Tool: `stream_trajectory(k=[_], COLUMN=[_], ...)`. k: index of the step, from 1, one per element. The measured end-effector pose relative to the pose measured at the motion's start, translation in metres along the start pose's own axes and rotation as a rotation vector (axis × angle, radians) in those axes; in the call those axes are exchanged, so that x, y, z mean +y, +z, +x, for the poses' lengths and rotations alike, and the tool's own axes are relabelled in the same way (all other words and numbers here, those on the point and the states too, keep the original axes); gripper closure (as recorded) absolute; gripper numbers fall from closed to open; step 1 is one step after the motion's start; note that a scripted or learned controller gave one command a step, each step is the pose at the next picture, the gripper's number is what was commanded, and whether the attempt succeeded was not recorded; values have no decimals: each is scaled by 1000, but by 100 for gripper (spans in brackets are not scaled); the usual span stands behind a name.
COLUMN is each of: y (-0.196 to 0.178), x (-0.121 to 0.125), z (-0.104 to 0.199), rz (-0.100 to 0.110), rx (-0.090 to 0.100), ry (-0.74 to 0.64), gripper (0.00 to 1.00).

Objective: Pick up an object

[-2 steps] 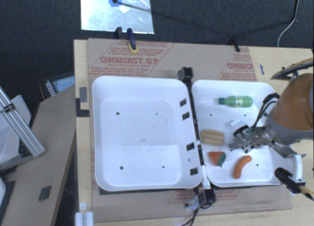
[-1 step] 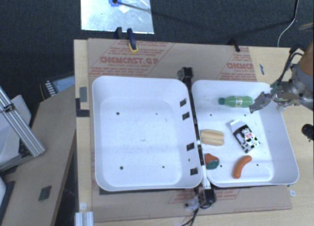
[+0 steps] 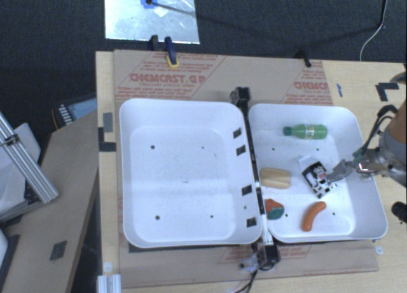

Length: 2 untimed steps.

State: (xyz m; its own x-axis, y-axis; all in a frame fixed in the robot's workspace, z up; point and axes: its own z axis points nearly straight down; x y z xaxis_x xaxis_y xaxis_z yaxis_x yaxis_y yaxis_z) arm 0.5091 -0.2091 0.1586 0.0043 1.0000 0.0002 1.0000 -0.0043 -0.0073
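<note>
The claw (image 3: pixel 338 171) reaches in low from the right rim of the right bin (image 3: pixel 365 215), its tip just beside the black-and-white object (image 3: pixel 318 179) that lies near the middle of that bin. Whether it is wide, narrow, or closed on anything I cannot tell; the tip is small and blurred against the white floor. It sits this close, and this low, most likely because the black-and-white object is the piece chosen for the pick (a judgement from the pose alone).

Taking that object as the landmark: a tan bread roll (image 3: pixel 275 178) lies to its left, near the divider; a sausage (image 3: pixel 313 215) lies below it, well clear; a small red and green item (image 3: pixel 274 208) rests below-left, against the bin wall; a green bottle (image 3: pixel 306 132) lies on its side above it, well apart. The pieces are scattered loosely, which leaves room around each for a grasp.

The left bin (image 3: pixel 137 177) sits across the divider, on the same surface (image 3: pixel 346 85).
</note>
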Motion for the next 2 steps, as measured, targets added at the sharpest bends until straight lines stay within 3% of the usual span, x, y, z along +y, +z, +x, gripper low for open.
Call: stream_trajectory(k=[1, 2], y=[78, -72], x=[-24, -1], z=[3, 2], rz=[-4, -25], rx=[2, -7], ry=[-4, -10], gripper=[0, 0])
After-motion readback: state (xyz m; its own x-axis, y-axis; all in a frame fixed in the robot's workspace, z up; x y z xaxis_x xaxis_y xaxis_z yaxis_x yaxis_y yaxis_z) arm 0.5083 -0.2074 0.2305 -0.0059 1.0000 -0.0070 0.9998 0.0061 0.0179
